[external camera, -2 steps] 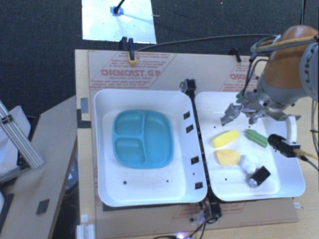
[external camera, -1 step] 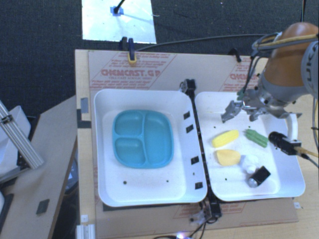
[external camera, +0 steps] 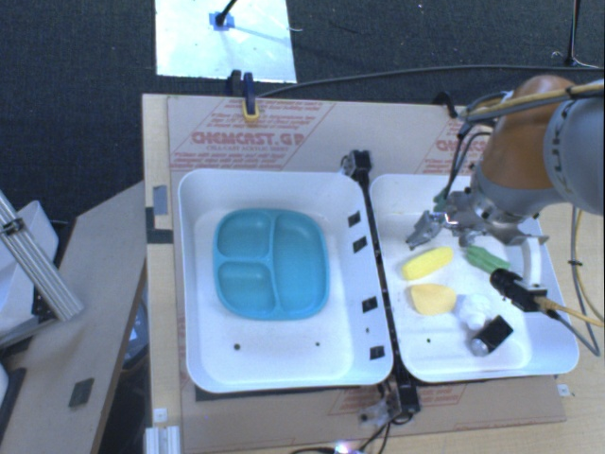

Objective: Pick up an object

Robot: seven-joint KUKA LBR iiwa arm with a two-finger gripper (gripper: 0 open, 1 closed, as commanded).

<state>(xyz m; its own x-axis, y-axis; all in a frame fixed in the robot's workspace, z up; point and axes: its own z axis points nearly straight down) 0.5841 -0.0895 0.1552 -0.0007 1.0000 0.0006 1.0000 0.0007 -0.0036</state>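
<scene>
— Two bins [external camera: 284, 343] sit side by side on the worktop [external camera: 312, 126]. What lies nearest in the right one?

— One small black-and-silver piece [external camera: 489, 335] close to the front wall, with one white lump [external camera: 470, 305] just behind it. Beside that lump lies one pale yellow wedge [external camera: 432, 298].

— And farther back?

— One yellow banana-shaped piece [external camera: 427, 262], and to its right one green item [external camera: 489, 258], partly covered by the arm. So five loose things in that bin, as far as I can count.

— The left bin?

— One blue divided plate [external camera: 272, 262], lying flat near the middle, three compartments.

— Now the claw [external camera: 427, 227]. Wide or narrow?

— I cannot tell. It hangs low over the back of the right bin, just behind the banana piece, its metal tip pointing toward the divider. Whether it touches the banana piece I cannot tell either; nothing shows between its fingers.

— Beyond the bins?

— One blue-and-yellow clamp [external camera: 248, 97] at the far edge of the worktop, and one pale sheet [external camera: 223, 26] on the dark floor behind it.
</scene>
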